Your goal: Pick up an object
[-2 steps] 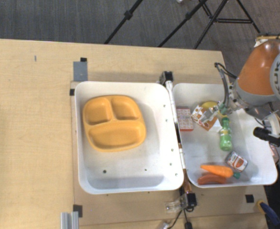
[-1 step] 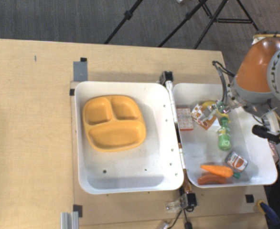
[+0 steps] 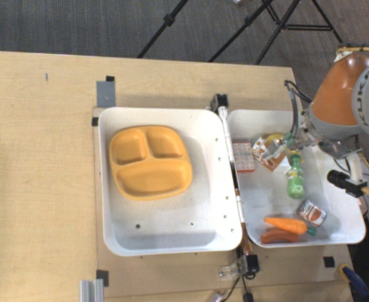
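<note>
The arm (image 3: 351, 99) leans in over the right bin (image 3: 255, 228), its orange band sitting above the bin's far right corner. The gripper (image 3: 289, 142) hangs low near the bin's far edge, right at a small orange-and-white carton (image 3: 267, 152), but I cannot tell from here whether it is grasping the carton or anything else. Just beside it, toward the bin's middle, lies a green bottle (image 3: 295, 181). A pink patterned packet (image 3: 243, 156) rests against the bin's left wall. Along the near edge lie a carrot (image 3: 285, 224) and a reddish sausage (image 3: 279, 236), touching, with a small can (image 3: 312, 213) near the near right corner. The left bin (image 3: 172, 238) holds a yellow divided tray (image 3: 150, 162) toward its far left corner.
</note>
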Controlling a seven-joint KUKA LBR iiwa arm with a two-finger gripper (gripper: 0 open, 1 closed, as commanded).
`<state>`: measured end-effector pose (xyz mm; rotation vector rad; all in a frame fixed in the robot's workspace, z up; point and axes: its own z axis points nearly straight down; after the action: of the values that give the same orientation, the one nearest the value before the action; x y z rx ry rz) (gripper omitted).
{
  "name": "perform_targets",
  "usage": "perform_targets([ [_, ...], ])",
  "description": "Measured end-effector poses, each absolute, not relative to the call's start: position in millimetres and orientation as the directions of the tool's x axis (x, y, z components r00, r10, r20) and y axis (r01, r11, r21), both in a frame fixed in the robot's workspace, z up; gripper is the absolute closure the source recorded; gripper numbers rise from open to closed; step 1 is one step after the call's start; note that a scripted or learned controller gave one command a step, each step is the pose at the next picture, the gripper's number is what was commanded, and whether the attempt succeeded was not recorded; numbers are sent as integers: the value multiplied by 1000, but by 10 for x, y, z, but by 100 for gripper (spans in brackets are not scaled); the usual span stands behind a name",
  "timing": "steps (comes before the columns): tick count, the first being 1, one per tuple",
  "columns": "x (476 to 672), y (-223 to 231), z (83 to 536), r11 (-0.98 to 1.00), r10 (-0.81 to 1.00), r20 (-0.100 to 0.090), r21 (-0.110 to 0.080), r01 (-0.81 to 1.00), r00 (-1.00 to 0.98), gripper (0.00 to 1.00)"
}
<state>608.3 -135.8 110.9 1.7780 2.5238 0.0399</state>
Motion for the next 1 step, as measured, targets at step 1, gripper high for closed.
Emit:
perform_targets([
  [1, 6024, -1018, 984, 333, 943, -14, 31, 942, -333, 0],
])
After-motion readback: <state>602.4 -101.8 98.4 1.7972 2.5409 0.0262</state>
